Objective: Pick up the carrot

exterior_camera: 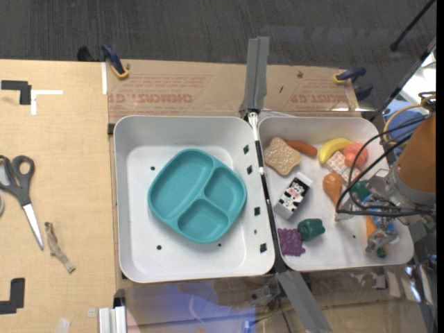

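**Arm low at the right bin's near corner, carrot still far off**

The carrot (302, 146) lies at the far side of the right bin (361, 257), just right of the cracker (282, 155) and left of the banana (334, 148). It rests on the bin floor, free of any grasp.

The gripper (380, 241) hangs low over the bin's near right corner, well apart from the carrot. Cables and the wrist hide its tips, so whether it is released or clenched cannot be told.

By my reading, the approach step is in hand and nothing has been picked. The next move calls for travel leftward and farther across the bin, then a descent along the carrot's length, keeping off the cracker that nearly touches it.

Count: two bins; one teal plate (198, 195) in the left bin (125, 200). In the right bin: one carrot, one cracker, one banana, one cow-patterned box (293, 195), one green pepper (311, 228), one purple grape bunch (291, 241), one orange piece (332, 184). One pair of scissors (21, 189) lies on the bench at left.
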Motion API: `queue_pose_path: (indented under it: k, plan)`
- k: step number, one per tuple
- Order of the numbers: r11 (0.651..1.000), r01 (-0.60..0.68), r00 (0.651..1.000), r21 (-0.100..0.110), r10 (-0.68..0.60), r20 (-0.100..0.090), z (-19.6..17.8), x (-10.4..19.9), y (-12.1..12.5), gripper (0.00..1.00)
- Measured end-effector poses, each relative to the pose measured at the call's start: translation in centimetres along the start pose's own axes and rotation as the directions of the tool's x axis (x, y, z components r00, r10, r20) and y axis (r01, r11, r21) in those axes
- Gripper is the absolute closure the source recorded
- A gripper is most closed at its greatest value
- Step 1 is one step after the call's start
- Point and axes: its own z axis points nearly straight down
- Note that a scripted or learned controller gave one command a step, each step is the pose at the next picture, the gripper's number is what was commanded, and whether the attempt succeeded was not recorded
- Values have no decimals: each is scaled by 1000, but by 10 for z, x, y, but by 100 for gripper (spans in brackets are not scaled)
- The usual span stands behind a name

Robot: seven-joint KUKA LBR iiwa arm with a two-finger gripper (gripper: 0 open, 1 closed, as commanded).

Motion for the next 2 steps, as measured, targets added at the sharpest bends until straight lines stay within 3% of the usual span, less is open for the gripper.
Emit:
queue_pose_path:
  k: [1,2]
  plan:
    - [981,193,981,-1,-192,12,-2,7,-1,0]
    - [981,196,981,3,-196,10,-11,7,-2,100]
